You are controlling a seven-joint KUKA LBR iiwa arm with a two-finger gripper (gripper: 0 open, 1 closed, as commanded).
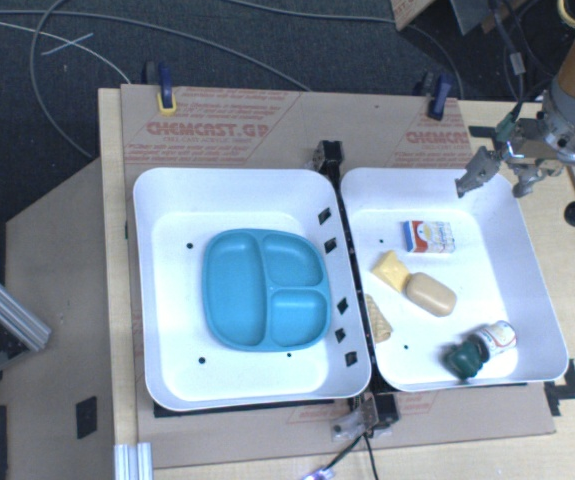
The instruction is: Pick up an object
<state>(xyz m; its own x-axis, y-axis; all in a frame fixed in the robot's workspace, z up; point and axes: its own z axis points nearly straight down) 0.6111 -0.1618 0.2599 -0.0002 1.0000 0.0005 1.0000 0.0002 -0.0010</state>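
Note:
My gripper (497, 179) hangs open over the far right corner of the right bin (527, 268), its two fingers spread apart with nothing between them. Below it in that bin lie a small white, red and blue box (427, 236), a yellow wedge (390, 271), a tan oval bar (432, 294), a waffle-textured beige piece (377, 319) by the left wall, and a green-capped bottle (479, 349) on its side near the front. None of these touches the gripper.
The left bin (167, 268) holds a blue divided plate (265, 289). Black clips (333, 268) run along the seam between the bins. Blue clamps (166, 90) pin the cardboard at the back. Cables lie on the dark floor beyond.

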